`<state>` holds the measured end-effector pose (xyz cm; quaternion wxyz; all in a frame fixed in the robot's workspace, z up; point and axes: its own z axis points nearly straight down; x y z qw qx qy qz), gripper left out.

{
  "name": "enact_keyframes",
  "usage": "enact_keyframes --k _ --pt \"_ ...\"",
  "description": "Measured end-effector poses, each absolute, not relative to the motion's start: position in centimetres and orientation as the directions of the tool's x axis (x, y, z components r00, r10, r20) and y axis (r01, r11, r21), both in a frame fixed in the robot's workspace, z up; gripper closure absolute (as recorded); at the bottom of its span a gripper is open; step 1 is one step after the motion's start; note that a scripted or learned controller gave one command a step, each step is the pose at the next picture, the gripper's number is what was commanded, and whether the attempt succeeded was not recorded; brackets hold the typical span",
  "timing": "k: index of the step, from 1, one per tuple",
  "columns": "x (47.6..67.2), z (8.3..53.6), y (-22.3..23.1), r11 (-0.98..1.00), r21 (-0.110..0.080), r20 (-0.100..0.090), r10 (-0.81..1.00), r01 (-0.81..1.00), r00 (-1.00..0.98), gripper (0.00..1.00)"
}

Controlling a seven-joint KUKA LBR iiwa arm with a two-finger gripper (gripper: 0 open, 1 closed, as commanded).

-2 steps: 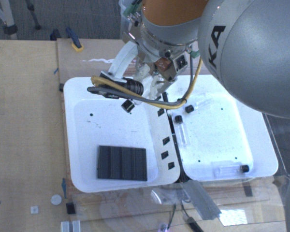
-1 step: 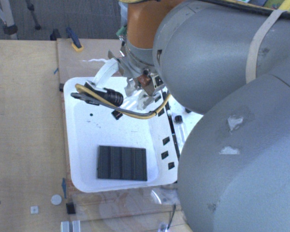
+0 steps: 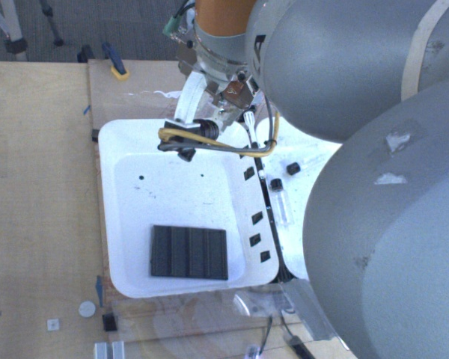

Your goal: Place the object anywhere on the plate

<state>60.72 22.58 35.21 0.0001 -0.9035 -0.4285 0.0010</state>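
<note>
Roughly square-on, black ribbed slab point(image 3: 189, 253): long axis left-right.

Black, seemingly ribbed block point(image 3: 188, 252); white bin point(image 3: 172, 197)

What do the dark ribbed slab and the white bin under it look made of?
Dark ribbed slab: probably matte rubber or plastic; no glare, moulded grooves. White bin: smooth moulded plastic, judging by its rounded corners and soft sheen.

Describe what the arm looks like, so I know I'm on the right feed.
The arm is built of bulky, rounded, smooth grey segments. A glossy orange band rings it above the wrist, and a pale stripe curves across the upper segment.
</note>
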Motion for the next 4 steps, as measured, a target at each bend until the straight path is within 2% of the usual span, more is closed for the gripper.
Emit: enact_keyframes --k 1,2,3,4 --pt "57.5 37.6 22.4 -0.891 0.001 0.002 0.454 0.454 0.891 1.00" --pt "55.3 43.5 22.3 -0.897 0.002 0.003 0.442 0.442 0.897 1.00" --pt "49.5 43.5 22.5 -0.809 -0.001 -0.004 0.588 0.588 0.809 1.00" --pt "54.3 33.7 22.5 -0.659 -0.003 -0.005 0.752 0.752 0.659 1.00"
